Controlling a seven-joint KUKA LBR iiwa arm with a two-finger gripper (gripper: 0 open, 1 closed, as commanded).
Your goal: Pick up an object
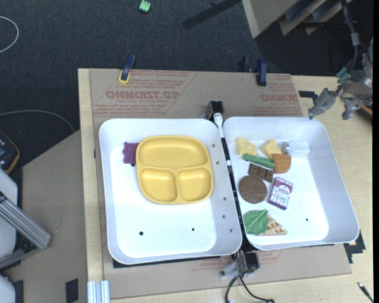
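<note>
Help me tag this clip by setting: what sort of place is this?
Probably a robotics lab, not a kitchen: two white bins sit on clamped cardboard, toy food lies in the right bin, and cables trail at the front edge.

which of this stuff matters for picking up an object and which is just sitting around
Belongs to the job (likely pick candidates):
- round brown cookie
- purple packet
- green leaf
- orange block
- yellow plate

Just lying about:
- yellow clamp
- blue clamp
- green scrap on the floor
</note>
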